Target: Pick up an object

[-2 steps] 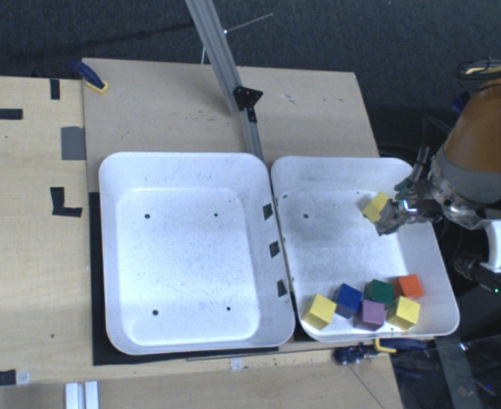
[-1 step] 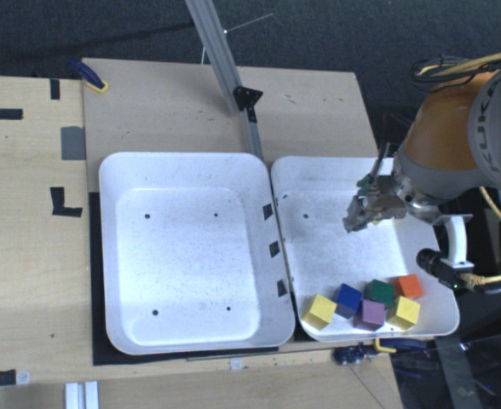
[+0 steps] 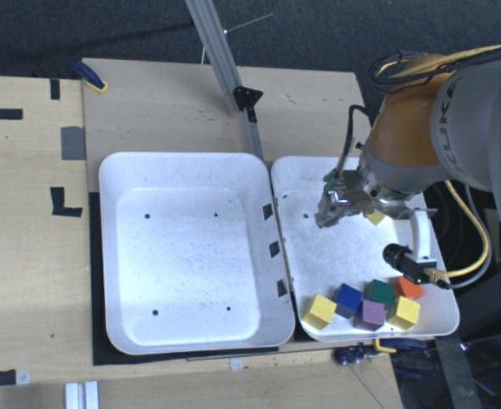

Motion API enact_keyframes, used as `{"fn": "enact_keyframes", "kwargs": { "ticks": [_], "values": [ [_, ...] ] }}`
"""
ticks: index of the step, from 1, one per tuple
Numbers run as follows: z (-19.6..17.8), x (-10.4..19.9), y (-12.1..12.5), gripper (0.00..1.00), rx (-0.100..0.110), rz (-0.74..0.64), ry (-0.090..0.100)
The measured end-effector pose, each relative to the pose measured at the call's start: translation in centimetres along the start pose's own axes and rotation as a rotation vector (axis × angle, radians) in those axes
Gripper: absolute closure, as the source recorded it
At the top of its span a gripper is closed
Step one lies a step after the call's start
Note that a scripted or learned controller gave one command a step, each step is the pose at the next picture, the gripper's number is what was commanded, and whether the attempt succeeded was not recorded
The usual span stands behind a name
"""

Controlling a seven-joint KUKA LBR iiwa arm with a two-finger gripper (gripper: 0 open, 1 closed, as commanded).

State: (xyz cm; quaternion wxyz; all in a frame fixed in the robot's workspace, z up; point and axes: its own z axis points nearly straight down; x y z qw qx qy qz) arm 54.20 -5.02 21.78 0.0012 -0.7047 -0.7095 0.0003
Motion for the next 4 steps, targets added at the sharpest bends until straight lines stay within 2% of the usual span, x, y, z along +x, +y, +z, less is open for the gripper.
{"fn": "enact_keyframes", "kwargs": {
  "ticks": [1, 2, 3, 4],
  "values": [
    [0.8, 5.0, 1.9, 1.00, 0.000, 0.000, 0.000],
    [-0.8, 9.7, 3.5, 1.00, -0.002, 0.000, 0.000],
    [-2.0, 14.2, 6.0, 1.00, -0.003, 0.000, 0.000],
    [-1.9, 13.8, 5.9, 0.00, 0.000, 0.005, -0.003]
  ]
}}
